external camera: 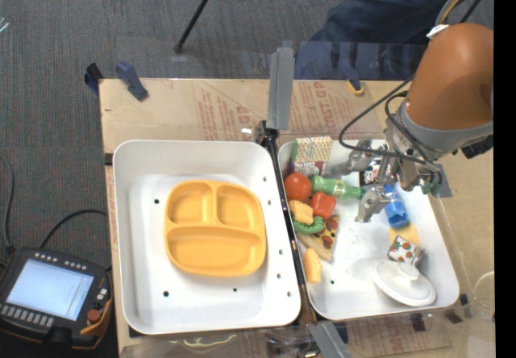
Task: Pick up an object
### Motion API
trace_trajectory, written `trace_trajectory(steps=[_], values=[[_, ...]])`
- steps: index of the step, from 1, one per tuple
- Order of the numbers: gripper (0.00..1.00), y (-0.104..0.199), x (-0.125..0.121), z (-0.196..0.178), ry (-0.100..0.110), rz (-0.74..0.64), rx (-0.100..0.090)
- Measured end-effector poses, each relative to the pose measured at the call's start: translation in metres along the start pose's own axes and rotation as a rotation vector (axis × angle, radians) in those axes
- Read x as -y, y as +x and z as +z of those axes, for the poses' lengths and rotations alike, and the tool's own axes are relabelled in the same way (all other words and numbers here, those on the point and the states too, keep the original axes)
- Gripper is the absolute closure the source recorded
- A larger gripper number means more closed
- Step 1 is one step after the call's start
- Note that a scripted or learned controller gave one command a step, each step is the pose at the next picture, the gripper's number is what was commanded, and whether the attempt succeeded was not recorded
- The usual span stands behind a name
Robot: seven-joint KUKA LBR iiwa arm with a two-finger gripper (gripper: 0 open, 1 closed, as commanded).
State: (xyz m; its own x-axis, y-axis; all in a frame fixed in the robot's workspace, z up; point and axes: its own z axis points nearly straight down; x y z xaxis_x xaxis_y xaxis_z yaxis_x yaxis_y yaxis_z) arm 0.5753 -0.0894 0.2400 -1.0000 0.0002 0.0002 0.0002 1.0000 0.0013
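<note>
Partly hidden under the wrist, the gripper [379,201] hung over the right bin [447,251]; whether it was spread or closed could not be told. A blue cylinder [396,210] lay just right of it, a green bottle [332,186] to its left. The food pile [310,215] farther left blurred together. A yellow tray [215,227] sat well left.

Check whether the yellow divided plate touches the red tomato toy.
Apart. The camera view shows the yellow divided plate alone in the left bin; the red tomato toy sits in the right bin, past the rims.
</note>
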Motion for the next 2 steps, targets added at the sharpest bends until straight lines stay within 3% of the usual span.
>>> trace_trajectory(steps=[1, 2], values=[[0.0, -0.015, 0.078, 0.154, 0.0, -0.077, -0.001], [0.0, -0.065, 0.119, 0.158, -0.008, -0.221, -0.021]])
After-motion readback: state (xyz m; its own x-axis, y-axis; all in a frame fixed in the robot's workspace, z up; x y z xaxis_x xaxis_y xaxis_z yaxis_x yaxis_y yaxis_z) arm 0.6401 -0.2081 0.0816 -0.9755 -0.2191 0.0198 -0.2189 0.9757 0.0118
